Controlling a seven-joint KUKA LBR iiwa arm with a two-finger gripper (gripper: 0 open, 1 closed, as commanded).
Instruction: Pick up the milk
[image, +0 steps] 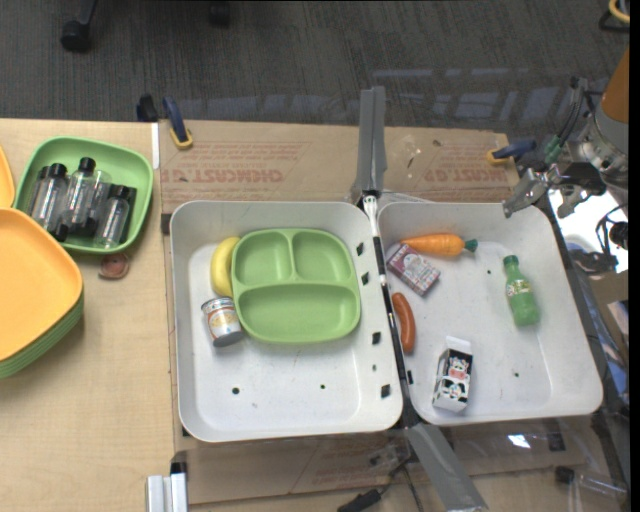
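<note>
The milk (453, 375) is a small white carton with a black-and-white cow print, lying near the front of the right bin (570, 370). My gripper (545, 192) hangs at the far right corner of that bin, well behind and to the right of the carton. Its two thin fingers are spread apart with nothing between them. The arm's orange band shows at the top right edge.
In the right bin lie a carrot (436, 244), a small purple box (413, 269), a sausage (404, 321) and a green bottle (520, 291). The left bin holds a green divided plate (296, 285), a banana (223, 265) and a can (222, 321). Orange plates and a tray of bottles sit left.
</note>
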